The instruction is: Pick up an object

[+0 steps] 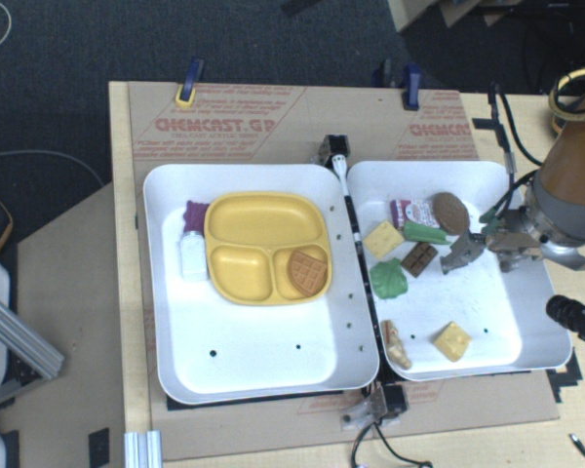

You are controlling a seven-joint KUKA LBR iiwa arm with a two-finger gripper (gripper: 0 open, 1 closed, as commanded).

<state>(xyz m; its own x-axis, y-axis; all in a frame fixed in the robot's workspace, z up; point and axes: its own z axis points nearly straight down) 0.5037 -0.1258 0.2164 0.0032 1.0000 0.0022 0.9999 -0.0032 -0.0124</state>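
camera view, gripper fingers spread, holding nothing

Grey arm with orange band, black cables, and 2 dull grey metal fingers.

Bins white; tray yellow, waffle tan with grid pattern; bottle white with purple cap; cheese cubes pale yellow; chocolate bar dark brown; leaf green; arm grey with orange band.

Glossy, seemingly plastic yellow tray
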